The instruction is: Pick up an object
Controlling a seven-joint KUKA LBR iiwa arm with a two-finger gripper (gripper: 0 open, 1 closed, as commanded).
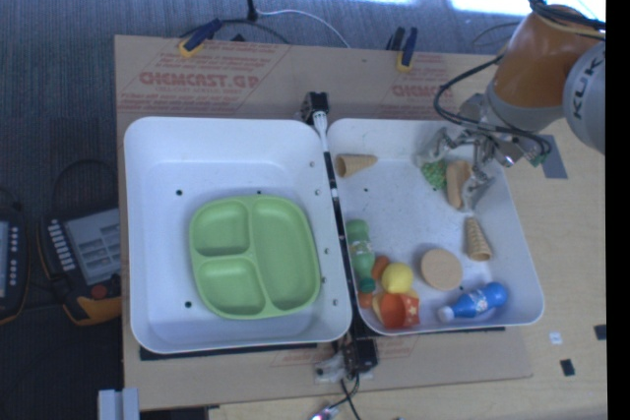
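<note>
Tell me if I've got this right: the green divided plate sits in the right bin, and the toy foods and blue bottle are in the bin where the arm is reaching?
Not quite. The camera view shows the green divided plate in the left bin, not the right. The toy foods and blue bottle do lie in the right bin, where the arm's gripper is reaching.

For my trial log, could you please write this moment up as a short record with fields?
arm: reaches in from the right, over the right bin
gripper: low at the bin's far right, by a tan piece and green piece; grasp unclear
right bin items: two cones, round tan disc, blue bottle, yellow ball
left bin: green divided plate
</note>
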